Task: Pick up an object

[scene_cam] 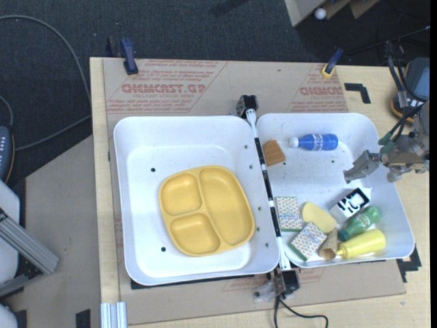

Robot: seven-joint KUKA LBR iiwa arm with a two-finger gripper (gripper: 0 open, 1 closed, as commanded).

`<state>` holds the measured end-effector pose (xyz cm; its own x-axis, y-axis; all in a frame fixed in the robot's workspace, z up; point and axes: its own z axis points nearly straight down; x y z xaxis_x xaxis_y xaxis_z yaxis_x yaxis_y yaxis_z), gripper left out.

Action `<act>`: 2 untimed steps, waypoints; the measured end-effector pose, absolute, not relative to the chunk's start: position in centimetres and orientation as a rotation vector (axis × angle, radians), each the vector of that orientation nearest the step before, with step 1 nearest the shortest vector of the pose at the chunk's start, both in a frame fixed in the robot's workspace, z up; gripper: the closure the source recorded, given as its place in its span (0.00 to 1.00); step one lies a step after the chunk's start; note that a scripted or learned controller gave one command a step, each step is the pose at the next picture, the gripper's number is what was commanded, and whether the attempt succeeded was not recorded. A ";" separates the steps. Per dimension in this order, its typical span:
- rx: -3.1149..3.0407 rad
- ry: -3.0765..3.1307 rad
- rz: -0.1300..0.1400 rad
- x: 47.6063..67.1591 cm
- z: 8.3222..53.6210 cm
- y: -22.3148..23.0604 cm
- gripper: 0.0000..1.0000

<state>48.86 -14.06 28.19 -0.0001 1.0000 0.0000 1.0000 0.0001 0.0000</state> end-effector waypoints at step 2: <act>2.212 2.215 0.014 50.5 9.6 -11.7 0.00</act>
